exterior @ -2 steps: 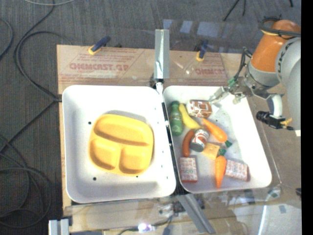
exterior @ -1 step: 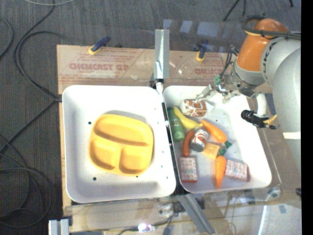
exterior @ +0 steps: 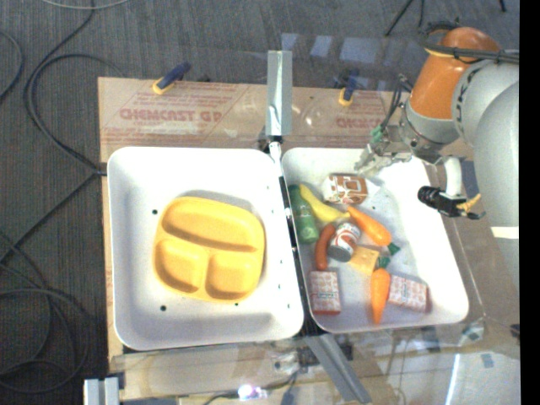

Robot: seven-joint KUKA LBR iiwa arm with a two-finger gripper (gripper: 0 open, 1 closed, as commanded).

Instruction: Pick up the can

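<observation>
Looking down on the right-hand shallow white bin (exterior: 447, 264), the small red-and-white metal can (exterior: 342, 241) lies tipped on its side near the middle of the clutter, its pale end turned toward the upper right. It is hemmed in: an orange plastic carrot (exterior: 369, 224) just above it, a red sausage-shaped toy (exterior: 324, 247) pressed against its left flank, a yellow cheese-like wedge (exterior: 364, 261) touching its lower right. A green bottle-shaped toy (exterior: 303, 214) and a yellow banana (exterior: 319, 203) sit further up and left.

That can looks stiff and light, likely smooth and slippery, and lying down it could well roll. My call is a pinch across the curved body, fingers dropping into the slim gaps beside it.

Now the arm: the grey wrist with its orange band comes in from the right, poised over the bin's upper right corner. The two-finger gripper (exterior: 377, 157) points down and left, above the bin's far rim, well apart from the can. Its fingers are too small and blurred to judge; I cannot tell whether they are spread or closed. Nothing visible between them.

The left-hand bin holds a yellow divided tray (exterior: 210, 248).
</observation>
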